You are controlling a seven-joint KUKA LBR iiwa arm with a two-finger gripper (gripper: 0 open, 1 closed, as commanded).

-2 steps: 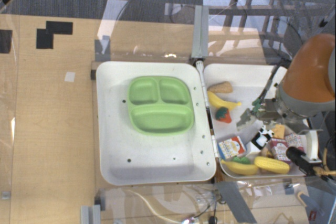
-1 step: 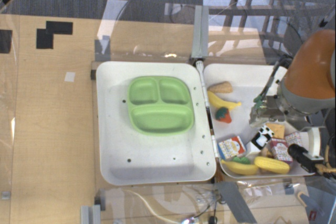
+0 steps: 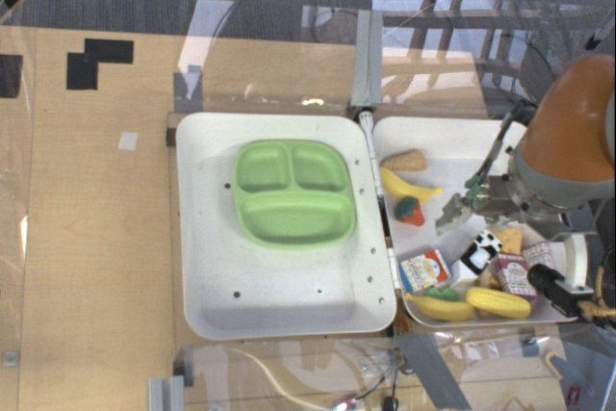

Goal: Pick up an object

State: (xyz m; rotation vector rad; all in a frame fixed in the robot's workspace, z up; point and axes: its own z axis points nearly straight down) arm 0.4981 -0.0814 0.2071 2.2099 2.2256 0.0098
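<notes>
The right bin (image 3: 452,138) holds several toy foods: a tan bread piece (image 3: 409,160), a yellow banana (image 3: 408,186), a red and green strawberry (image 3: 411,211), a small carton (image 3: 423,269), a black and white item (image 3: 480,254), a yellow corn cob (image 3: 498,303) and a yellow fruit (image 3: 436,307). My gripper (image 3: 460,210) hangs over the middle of this bin, just right of the strawberry and banana and above the black and white item. Nothing is visibly held in it.
The left bin (image 3: 207,236) carries a green divided plate (image 3: 294,192). The arm's orange band (image 3: 577,125) and grey wrist cover the right bin's far right side. A cheese-coloured piece (image 3: 511,240) and a pink packet (image 3: 521,277) lie under the wrist.
</notes>
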